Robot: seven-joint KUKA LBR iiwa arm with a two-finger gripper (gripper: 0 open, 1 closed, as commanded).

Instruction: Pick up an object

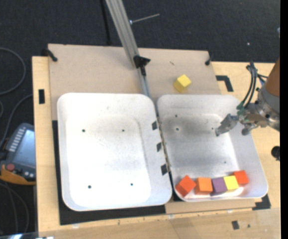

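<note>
**Claw is up over the right bin, blocks are all down at the near edge**

So the claw [232, 126] sits over the upper right part of the right bin [193, 108], coming in from the right side, with nothing between its fingers. Looks to me like the two fingers are spread apart, one grey finger poking left toward the bin's middle.

The stuff worth grabbing is a row of five blocks jammed along the bin's near wall, touching each other: orange-red block [186, 184], orange block [204, 184], purple block [218, 185], yellow block [231, 182], and red block [241, 177]. The row's long axis runs left to right, rising slightly at the right end.

From the claw, the row lies toward the camera, well apart from it. The red and yellow ones are closest to directly below it in the view.

There's also a stray yellow cube [182, 82] on the table [94, 68] behind the bins
</note>
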